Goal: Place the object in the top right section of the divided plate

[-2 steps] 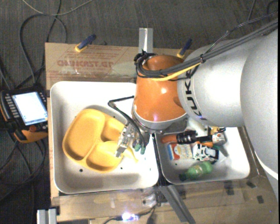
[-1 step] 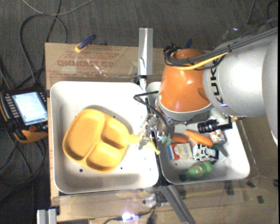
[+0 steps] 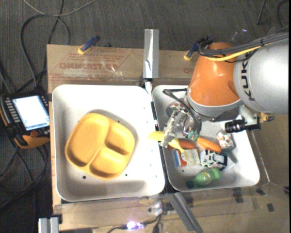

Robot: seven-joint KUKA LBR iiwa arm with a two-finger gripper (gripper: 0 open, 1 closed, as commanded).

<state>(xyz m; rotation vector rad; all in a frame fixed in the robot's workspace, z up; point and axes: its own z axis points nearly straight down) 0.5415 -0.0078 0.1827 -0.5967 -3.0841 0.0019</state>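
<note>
The claw (image 3: 177, 130) hangs over the left edge of the right bin (image 3: 247, 174), clamped on a yellow banana (image 3: 161, 137) that juts out left over the rim between the bins. The plate (image 3: 101, 144) sits in the left bin (image 3: 63, 101). A carrot (image 3: 208, 143), carton (image 3: 186, 157) and green bottle (image 3: 203, 177) lie in the right bin.

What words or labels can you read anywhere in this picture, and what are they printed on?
"KU", in black letters cut off at the frame edge: on the grey arm.
Faint reddish print, possibly "CHEMCAST" but too washed out to be sure: on the clear sheet over the board behind the left bin.
Glowing screen, text too small to read: on the handheld pendant.
Printed packets in the right bin: print too small to read.
</note>
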